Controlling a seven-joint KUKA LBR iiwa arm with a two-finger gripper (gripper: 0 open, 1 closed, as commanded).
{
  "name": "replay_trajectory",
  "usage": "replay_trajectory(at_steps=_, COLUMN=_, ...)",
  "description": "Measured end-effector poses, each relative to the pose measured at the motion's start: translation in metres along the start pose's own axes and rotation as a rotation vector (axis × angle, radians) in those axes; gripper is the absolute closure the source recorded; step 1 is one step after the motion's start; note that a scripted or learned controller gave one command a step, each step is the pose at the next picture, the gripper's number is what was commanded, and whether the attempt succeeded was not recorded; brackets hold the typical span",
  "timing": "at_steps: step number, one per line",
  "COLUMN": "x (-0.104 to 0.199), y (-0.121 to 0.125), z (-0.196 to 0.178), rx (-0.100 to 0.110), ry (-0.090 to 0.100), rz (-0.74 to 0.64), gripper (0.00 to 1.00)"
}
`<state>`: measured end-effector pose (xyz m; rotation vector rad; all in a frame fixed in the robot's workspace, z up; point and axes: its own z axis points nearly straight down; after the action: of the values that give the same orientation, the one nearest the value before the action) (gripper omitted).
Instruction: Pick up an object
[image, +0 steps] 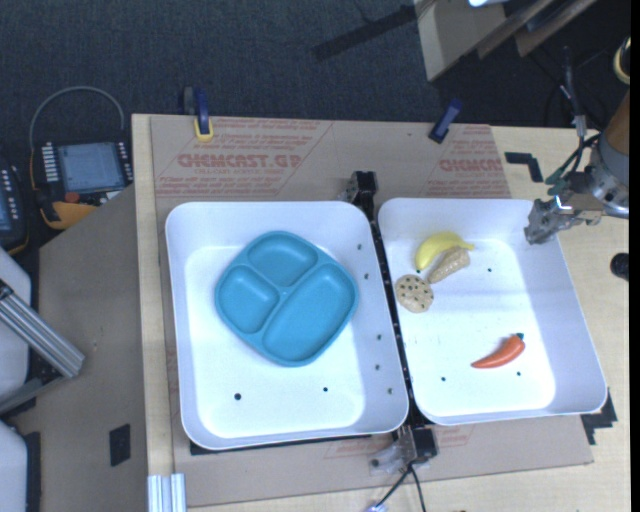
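The grey metal jaws (543, 222) hang over the upper right rim of the right shallow white bin (575, 300); whether they are released or clenched I cannot tell. The red plastic chili pepper (498, 352) lies well apart, lower-left of them, its long axis slightly slanted.

Two white bins sit side by side on a cardboard sheet (330, 150) printed with red lettering, laid over the counter (620, 300). The left bin (200, 400) and the right bin (560, 390) nearly touch along a dark middle seam. A yellow-and-blue clamp (202, 115) and a blue clamp (444, 120) grip the sheet's far edge. To the left, a handheld control pendant (88, 165) with a lit screen rests on the dark carpet (250, 50), a cable looping above it
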<state>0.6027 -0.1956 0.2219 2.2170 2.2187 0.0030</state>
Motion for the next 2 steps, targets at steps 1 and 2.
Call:
replay_trajectory(at_steps=1, x=0.049, y=0.009, z=-0.011, rx=0.0, ry=0.002, rz=-0.005, gripper=1.0)
replay_trajectory(at_steps=2, x=0.113, y=0.017, z=-0.01, rx=0.005, ry=0.005, rz=-0.006, gripper=1.0)
